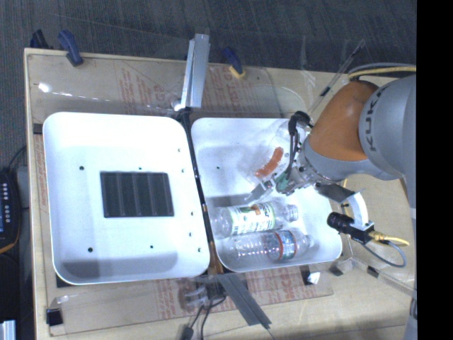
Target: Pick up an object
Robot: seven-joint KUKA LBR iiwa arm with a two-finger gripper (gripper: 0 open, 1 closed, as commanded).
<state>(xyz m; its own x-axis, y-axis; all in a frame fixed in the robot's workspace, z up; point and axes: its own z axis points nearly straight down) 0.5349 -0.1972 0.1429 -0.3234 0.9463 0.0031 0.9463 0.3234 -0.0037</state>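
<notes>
The camera view looks down on two white bins side by side. The left bin [64, 190] has a dark ribbed rectangle [136, 194] on its floor. The right bin [216, 144] holds the things to pick. Two clear plastic bottles lie in its near half. The first bottle [255, 218] has a green and white label, and the second bottle [272, 245] lies just on its near side, close along the near wall. Both bottles have their long axis going left to right, almost parallel to that wall. A small orange thing [270, 162] lies farther in, near the middle of the bin; it looks wrapped in clear film, but I cannot tell what it is.

The arm [368, 133] comes in from the right, and the gripper [277, 183] is low over the right bin, between the orange thing and the first bottle. Whether it is spread or pressed together I cannot tell, because the wrist hides this part. Nothing is visibly caught in it.

For the coming move, the important relation is this: the first bottle lies just to the near side of the gripper and slightly left, with its long axis across the reach. In my judgement, a grasp should close across the bottle's width, not along its length. The orange thing is about equally close, on the far side.
</notes>
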